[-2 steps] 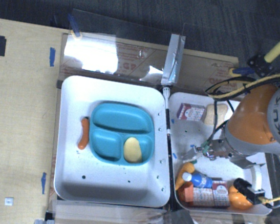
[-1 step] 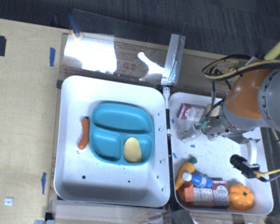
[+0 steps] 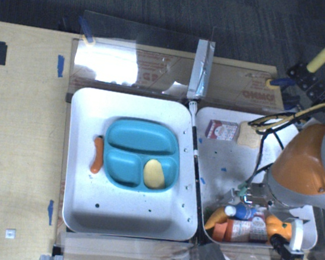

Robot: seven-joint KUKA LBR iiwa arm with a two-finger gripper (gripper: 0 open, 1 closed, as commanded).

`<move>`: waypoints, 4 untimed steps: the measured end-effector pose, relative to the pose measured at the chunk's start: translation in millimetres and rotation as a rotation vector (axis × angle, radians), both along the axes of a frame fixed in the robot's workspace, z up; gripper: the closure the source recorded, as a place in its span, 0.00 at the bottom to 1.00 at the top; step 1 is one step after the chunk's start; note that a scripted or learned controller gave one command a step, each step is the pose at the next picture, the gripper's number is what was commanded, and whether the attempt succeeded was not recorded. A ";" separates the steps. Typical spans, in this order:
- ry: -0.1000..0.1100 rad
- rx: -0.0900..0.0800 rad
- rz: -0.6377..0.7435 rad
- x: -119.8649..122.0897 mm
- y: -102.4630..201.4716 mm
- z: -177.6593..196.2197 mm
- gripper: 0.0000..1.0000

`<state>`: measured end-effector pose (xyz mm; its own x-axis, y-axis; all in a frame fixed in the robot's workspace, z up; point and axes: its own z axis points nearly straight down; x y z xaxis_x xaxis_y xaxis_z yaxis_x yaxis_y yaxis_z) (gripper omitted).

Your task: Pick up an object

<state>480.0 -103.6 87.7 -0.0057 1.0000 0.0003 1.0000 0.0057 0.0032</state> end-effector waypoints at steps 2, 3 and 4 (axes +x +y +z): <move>-0.011 -0.001 0.001 3.9 0.6 10.1 0.00; -0.013 -0.001 -0.001 4.4 0.4 19.7 1.00; -0.013 -0.002 -0.002 4.5 -0.3 19.8 0.00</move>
